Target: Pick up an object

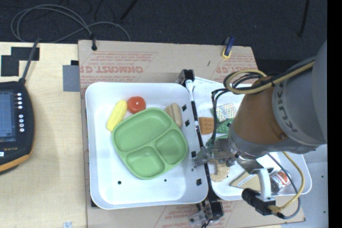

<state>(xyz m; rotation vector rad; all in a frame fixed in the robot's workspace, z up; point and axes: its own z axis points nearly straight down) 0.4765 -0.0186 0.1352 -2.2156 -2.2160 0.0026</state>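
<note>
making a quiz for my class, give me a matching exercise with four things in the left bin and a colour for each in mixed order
Things:
1. divided plate
2. toy corn cob
3. toy tomato
4. left bin

Colours:
a. white
b. red
c. green
d. yellow

Pairs: 1-c, 2-d, 3-b, 4-a
</note>
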